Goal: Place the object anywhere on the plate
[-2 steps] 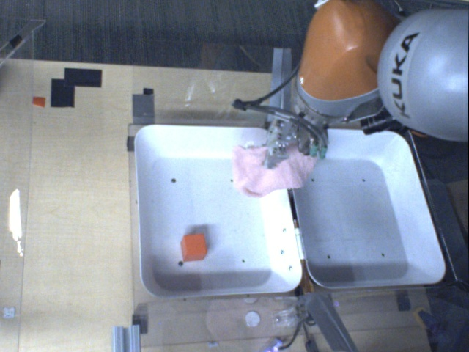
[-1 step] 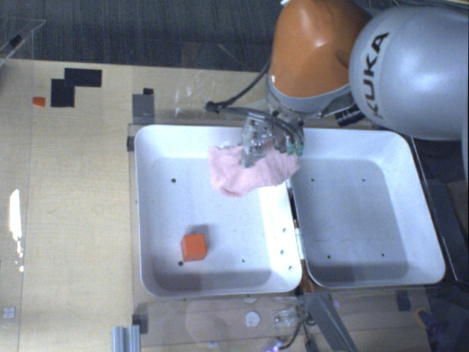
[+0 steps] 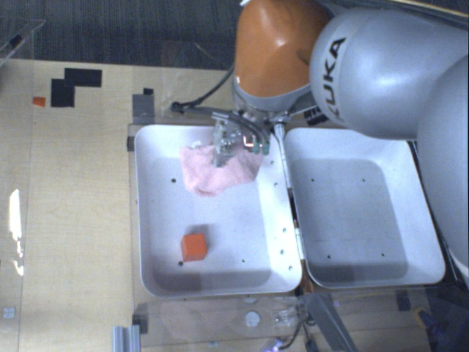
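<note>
While end effector [image 3: 223, 151] hangs over pink cloth [image 3: 218, 172], orange block [image 3: 194, 246] sits apart; grip seemingly unreadable.

- We see a bulky grey arm [image 3: 388, 64] with black KUKA lettering [image 3: 331, 79]
- We see a glossy orange band [image 3: 275, 39] above its wrist
- We see a black cable [image 3: 205, 97] beside the small metal gripper [image 3: 236, 144]

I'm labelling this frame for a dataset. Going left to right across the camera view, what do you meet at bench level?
Small orange marker on the bench → black shapes → left bin → orange block → pink cloth → pincer → right bin.
</note>
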Action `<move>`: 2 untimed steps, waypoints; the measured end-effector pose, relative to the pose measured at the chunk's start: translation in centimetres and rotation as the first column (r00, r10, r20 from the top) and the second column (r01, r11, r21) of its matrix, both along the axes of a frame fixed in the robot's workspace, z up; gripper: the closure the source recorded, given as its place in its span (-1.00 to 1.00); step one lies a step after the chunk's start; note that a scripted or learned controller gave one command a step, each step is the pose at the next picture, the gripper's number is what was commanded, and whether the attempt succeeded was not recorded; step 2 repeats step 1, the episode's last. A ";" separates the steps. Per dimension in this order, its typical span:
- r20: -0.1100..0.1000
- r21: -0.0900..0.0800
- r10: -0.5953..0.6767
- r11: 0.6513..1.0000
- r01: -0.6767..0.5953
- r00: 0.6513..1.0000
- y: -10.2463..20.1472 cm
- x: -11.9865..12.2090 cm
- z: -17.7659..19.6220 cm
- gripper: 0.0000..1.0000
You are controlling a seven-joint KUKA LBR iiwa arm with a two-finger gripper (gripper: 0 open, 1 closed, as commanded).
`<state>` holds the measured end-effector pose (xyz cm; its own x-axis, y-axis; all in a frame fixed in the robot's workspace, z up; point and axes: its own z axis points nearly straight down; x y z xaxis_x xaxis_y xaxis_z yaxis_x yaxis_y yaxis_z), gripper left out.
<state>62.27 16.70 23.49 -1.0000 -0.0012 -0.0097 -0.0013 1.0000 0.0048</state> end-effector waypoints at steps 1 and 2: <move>0.001 0.000 0.000 1.000 0.000 1.000 0.0 0.0 0.1 -1.00; 0.001 0.000 0.000 1.000 0.000 1.000 0.0 0.0 0.1 -1.00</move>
